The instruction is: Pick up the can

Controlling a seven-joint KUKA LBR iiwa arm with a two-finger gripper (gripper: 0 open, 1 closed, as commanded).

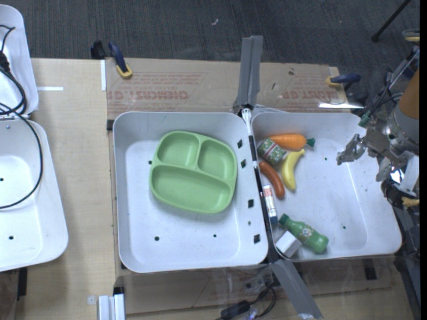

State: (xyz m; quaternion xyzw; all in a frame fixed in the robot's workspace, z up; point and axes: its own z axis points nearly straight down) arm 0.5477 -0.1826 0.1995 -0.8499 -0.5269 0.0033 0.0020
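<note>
The can (271, 151) lies on its side in the right bin (347, 242), near that bin's far-left corner, wedged among the carrot (288, 141), the banana (292, 169) and a sausage (272, 179), so a grasp there looks crowded. The end effector (352, 150) hovers over the bin's right side, well apart from the can; whether it is released or clenched I cannot tell. Bare floor between them leaves room for a leftward approach.
</note>
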